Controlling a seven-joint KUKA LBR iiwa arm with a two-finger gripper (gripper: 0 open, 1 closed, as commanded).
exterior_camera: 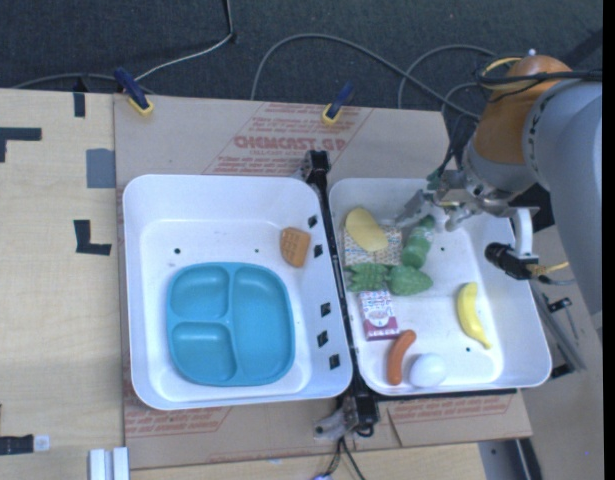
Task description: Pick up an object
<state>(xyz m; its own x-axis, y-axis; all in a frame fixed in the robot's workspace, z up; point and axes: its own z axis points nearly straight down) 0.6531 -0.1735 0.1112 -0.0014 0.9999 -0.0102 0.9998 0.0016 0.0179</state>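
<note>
Nearest the camera, in the right bin [532, 363]: a white egg-like ball [428, 370] touching an orange-red sausage [399, 355], and a small pink-and-white packet [378, 311] just above them. Off to the right, well apart from the rest, a yellow banana [473, 314]. Further back, a crowded heap: green leafy pieces [387, 278], a green piece [418, 249] above them, a pale yellow lemon-like lump [366, 229] resting on something checkered.

In the left bin [137, 268]: a blue divided plate [231, 324] near the front, a small brown waffle-like piece [295, 246] near the dividing wall.

At the far side of the right bin, the gripper [427, 211], lowered over the back of the heap, just beside the green piece and the lemon-like lump. Nothing visibly between the fingers; whether spread or closed, impossible to tell at this size and angle.

Judged as the reach-in stage, no grasp made yet. Likely target: the green piece or the yellow lump, both close under the tool. Next move calls for a clean descent onto one item alone, awkward given how tightly the heap is packed; a squeeze could catch two pieces or push one aside.

Hard to read: the fingertips against the clutter, the checkered thing mostly covered, the arm cut off at the right.
</note>
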